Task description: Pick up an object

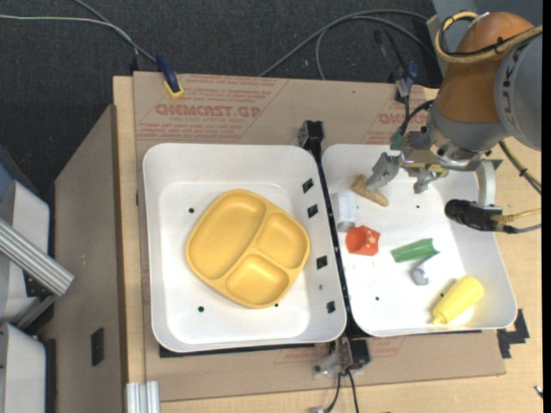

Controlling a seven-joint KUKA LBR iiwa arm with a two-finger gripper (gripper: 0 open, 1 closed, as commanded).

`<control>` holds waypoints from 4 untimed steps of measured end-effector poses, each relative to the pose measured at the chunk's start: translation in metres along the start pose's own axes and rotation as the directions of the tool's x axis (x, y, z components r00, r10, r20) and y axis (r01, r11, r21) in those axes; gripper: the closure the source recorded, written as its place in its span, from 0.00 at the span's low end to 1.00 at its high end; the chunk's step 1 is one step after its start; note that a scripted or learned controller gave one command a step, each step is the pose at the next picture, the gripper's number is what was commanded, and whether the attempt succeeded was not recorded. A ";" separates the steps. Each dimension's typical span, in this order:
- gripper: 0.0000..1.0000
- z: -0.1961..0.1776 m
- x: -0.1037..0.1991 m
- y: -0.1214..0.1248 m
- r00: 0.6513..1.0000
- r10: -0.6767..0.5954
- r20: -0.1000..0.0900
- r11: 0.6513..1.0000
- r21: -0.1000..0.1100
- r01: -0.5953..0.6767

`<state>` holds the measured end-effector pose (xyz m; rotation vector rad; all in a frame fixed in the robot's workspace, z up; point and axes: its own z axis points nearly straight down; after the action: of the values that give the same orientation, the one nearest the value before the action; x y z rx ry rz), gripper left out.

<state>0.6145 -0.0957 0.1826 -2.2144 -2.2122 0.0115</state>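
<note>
The gripper (402, 175) hangs spread wide, holding nothing, over the right bin (482, 317), one finger just above the tan piece (372, 195); the red object (362, 241) lies below that piece

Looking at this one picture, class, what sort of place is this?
Probably a robotics lab: a grey and orange robot arm reaches over two shallow white plastic bins on a cardboard-covered bench, with loose cables.

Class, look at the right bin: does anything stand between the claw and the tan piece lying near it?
Nothing visible does. The claw hangs over the right bin's upper part, and the tan piece lies just beside its nearer finger. The red piece and the green piece lie lower, apart.
</note>
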 end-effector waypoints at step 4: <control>1.00 0.070 -0.009 0.002 1.000 -0.001 0.002 1.000 -0.016 0.001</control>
<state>0.6154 -0.1041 0.1129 -2.2224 -2.2221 -0.0039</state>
